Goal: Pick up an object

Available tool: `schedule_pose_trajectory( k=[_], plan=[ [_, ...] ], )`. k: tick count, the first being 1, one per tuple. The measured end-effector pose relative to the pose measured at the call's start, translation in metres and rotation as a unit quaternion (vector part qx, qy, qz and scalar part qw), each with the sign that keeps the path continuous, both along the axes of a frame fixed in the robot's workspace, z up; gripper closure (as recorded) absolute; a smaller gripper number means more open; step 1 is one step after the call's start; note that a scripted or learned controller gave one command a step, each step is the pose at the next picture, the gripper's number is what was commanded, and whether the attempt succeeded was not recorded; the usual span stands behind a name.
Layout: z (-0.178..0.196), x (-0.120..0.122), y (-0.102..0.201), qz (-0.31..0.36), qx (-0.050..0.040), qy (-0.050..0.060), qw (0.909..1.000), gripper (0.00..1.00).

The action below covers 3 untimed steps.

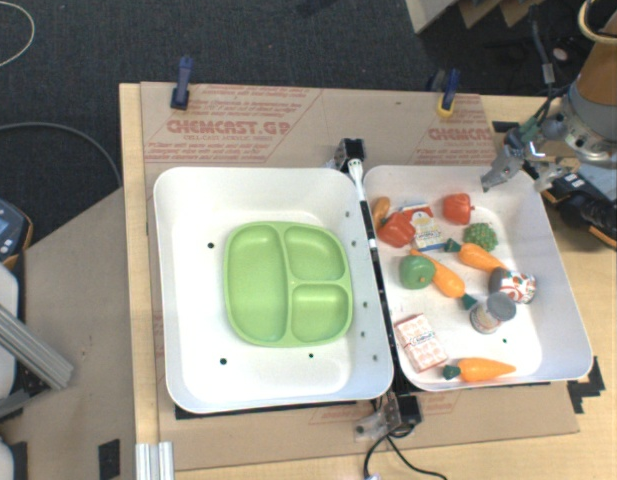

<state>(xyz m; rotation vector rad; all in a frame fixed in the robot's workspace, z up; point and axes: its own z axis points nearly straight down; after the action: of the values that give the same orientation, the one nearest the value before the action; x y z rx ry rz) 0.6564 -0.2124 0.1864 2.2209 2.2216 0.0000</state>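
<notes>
A brown board (288,118) with red printing, clamped over dark carpet, bears two glossy white bins. Right of the green sectioned tray (288,283), small plastic foods (443,273) clutter the right bin (563,318). The gripper (501,171) hangs above that bin's far edge, fingers parted, holding nothing.

A brown cardboard sheet printed with red lettering (238,128) covered the bench and lay under two shallow white plastic bins set side by side, their inner rims touching. The left bin (163,268) held a light green three-compartment plastic plate (288,283), lying flat near its centre. The right bin (558,318) sat just beside it. A blue clamp (181,81) gripped the sheet's far left edge; a blue and yellow clamp (448,93) gripped its far right. A black clip (350,152) sat at the far end of the seam between the bins. A dark carpeted floor (88,48) surrounded the bench, with a thin pale cable (18,13) looped on it.
</notes>
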Motion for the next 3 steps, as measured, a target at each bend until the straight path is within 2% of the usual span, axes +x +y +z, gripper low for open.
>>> schedule_pose_trajectory(
  k=[1,2,3],
  plan=[
    [-0.001,0.011,0.061,0.003,0.0015,0.001,1.0,0.0],
    [-0.065,0.011,0.089,-0.001,-0.0013,-0.003,1.0,0.0],
    [-0.104,0.009,0.118,0.001,0.001,0.003,1.0,0.0]
  ],
)
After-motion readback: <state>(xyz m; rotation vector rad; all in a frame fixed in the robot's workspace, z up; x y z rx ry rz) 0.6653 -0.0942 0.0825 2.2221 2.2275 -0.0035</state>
